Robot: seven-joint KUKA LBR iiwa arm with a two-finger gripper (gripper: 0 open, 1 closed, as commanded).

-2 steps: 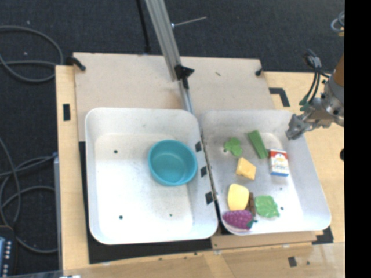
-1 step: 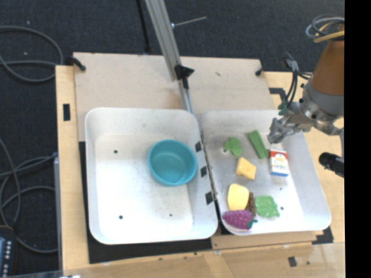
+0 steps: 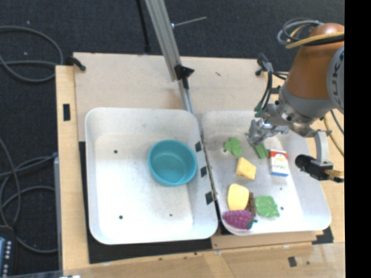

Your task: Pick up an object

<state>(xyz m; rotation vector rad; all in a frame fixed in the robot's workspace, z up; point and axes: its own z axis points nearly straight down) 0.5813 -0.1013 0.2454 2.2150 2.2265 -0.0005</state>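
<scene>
Near edge of right bin: purple grapes (image 3: 238, 218) are seen in a small white bowl (image 3: 228, 227), with a yellow block (image 3: 238, 196) just behind and a green leafy toy (image 3: 266, 206) at their right (all crowded into the near corner, probably left where they fell).
Middle of right bin: a yellow wedge (image 3: 246, 168) lies alone, and a small white carton (image 3: 279, 163) with red and blue print lies right of it.
Far part of right bin: a green leafy piece (image 3: 233, 146) is set left of the gripper (image 3: 259, 139); a slim green item (image 3: 261, 151) lies just under the tool.
Gripper: it is lowered over the far part of the right bin (image 3: 307, 204); whether it is closed, or grasping anything, cannot be told.
Likely target: the slim green item is judged the task's thing, being nearest the tool; it looks small, narrow and partly hidden.
Left bin: a teal bowl (image 3: 172, 162) rests upright near the middle of the left bin (image 3: 116, 126), well apart from the arm.
</scene>
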